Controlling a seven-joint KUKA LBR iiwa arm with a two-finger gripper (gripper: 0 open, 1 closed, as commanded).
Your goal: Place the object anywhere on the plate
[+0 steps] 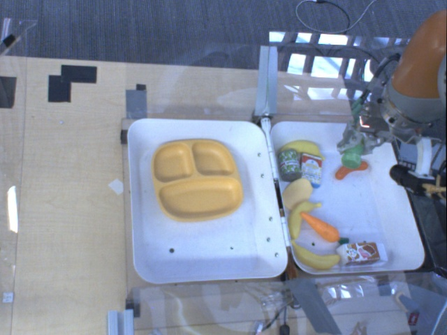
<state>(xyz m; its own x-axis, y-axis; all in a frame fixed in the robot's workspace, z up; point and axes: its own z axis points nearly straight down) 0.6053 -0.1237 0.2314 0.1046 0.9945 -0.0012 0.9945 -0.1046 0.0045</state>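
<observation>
A yellow plate (198, 179) with three compartments lies in the left bin (209, 260). My gripper (354, 144) hangs over the far part of the right bin (391, 208), directly above a small orange carrot with a green top (350, 166). The gripper's tip meets the carrot's green end, and whether it grips it is unclear. Gripper and plate are far apart, with the bin divider between them.
Along the right bin's left side lie a banana (304, 147), a green can (289, 162), a small red-and-white carton (311, 167), more yellow fruit (299, 195), a bigger carrot (321, 227), another banana (314, 258) and a carton (361, 252).
</observation>
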